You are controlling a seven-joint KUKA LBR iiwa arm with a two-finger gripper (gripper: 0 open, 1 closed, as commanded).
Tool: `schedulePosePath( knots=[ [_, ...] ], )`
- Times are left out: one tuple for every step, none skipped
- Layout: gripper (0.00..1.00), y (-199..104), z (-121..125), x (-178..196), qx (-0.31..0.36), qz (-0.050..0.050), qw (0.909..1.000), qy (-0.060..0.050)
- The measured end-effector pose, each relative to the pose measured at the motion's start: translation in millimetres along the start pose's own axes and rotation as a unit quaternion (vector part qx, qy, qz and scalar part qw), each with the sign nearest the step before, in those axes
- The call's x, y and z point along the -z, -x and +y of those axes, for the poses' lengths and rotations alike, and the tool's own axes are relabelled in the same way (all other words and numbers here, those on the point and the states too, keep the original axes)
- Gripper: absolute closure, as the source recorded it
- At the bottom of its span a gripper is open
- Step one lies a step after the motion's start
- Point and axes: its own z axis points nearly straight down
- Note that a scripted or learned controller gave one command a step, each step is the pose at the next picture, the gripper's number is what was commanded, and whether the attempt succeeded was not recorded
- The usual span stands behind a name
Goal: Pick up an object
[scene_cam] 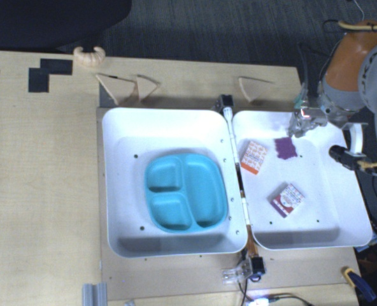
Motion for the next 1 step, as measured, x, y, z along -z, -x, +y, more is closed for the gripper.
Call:
schedulePosePath(
  knots=[
    [0.0, 0.9, -0.3, -0.1, 0.0, -0.001, 1.0, 0.0]
  ],
)
